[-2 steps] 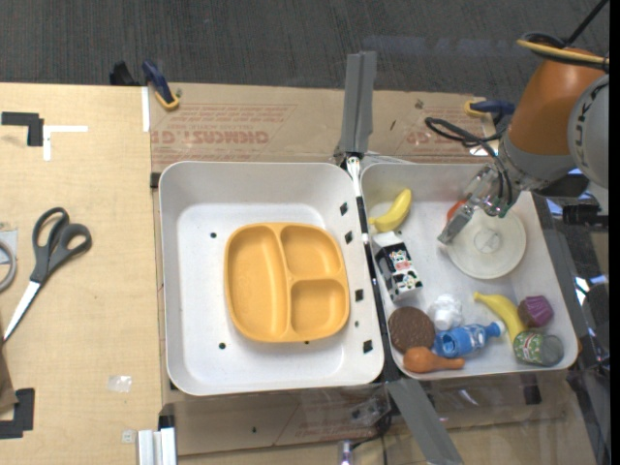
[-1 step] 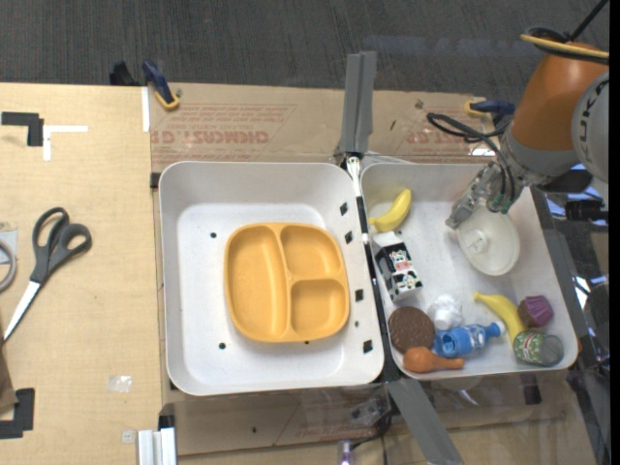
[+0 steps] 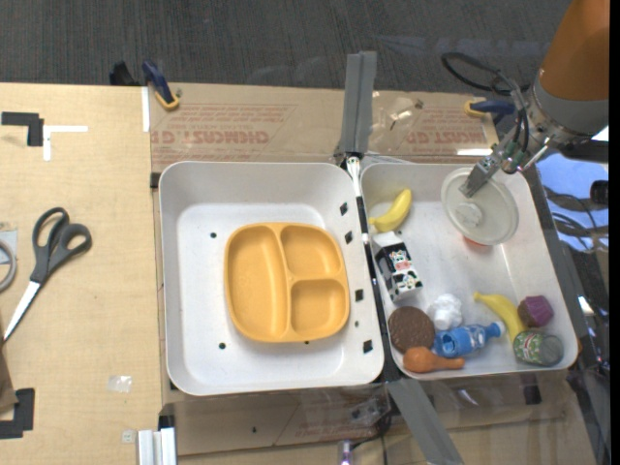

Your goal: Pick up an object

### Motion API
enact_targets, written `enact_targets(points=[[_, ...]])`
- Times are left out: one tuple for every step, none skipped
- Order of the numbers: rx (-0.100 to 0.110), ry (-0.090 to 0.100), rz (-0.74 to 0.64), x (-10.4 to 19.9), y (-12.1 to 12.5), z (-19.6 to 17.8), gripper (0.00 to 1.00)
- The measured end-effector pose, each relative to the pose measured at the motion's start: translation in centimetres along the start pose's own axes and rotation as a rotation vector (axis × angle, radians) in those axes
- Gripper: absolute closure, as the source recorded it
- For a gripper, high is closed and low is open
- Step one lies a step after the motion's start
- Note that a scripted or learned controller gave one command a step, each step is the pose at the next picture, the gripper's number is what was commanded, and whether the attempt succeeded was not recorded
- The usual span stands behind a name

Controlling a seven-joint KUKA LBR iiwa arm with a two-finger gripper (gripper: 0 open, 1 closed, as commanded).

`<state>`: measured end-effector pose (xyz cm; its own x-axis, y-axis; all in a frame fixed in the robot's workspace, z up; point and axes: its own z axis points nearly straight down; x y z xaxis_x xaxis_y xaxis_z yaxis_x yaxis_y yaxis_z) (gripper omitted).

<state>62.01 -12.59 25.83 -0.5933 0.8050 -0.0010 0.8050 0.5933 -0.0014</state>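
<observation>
The right bin [image 3: 552, 260] holds several small objects. A yellow banana [image 3: 392, 209] lies at its back left and a clear round cup [image 3: 481, 211] at the back middle. A black and white box [image 3: 397, 267] sits in the bin's left part. Along the front lie a brown disc [image 3: 412, 327], a white ball [image 3: 446, 310], a blue bottle [image 3: 465, 339], an orange carrot [image 3: 431, 359], a second banana [image 3: 499, 308], a purple block [image 3: 536, 310] and a mottled can [image 3: 538, 349]. My gripper [image 3: 480, 178] hangs over the far rim of the clear cup, tilted down to the left.
The left bin [image 3: 184, 260] holds a yellow divided plate [image 3: 288, 282]. Scissors [image 3: 48, 248] lie on the wooden bench at far left. A blue clamp [image 3: 160, 83] sits at the back left, and cables [image 3: 475, 71] run behind the right bin.
</observation>
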Motion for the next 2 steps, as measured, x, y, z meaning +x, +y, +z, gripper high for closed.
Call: enact_targets(points=[[0.0,0.0,0.076,1.24,5.11,-3.61,1.0],[-0.001,-0.001,0.077,1.2,5.12,-3.74,0.0]])
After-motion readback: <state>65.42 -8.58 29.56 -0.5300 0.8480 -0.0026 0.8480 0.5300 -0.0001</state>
